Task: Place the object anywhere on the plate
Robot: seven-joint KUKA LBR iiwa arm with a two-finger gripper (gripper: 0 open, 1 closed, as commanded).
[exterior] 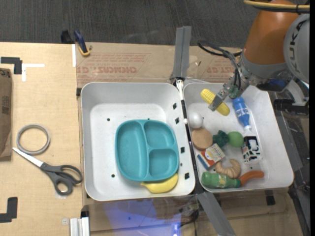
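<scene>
Gripper (217, 103) low in right bin at corn cob (215, 101) — cob's long axis runs 10-to-4 o'clock, jaws' state can't tell — teal plate (146, 149) sits in left bin, toward 8 o'clock from the cob.

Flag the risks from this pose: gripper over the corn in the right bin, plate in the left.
1. The gripper sits at one end of the corn, so an off-centre grasp could slip.
2. The blue bottle lies close beside the corn and may get nudged.
3. The divided plate is across the raised bin walls; a low carry could clip them. A banana lies against the plate's near rim.
</scene>
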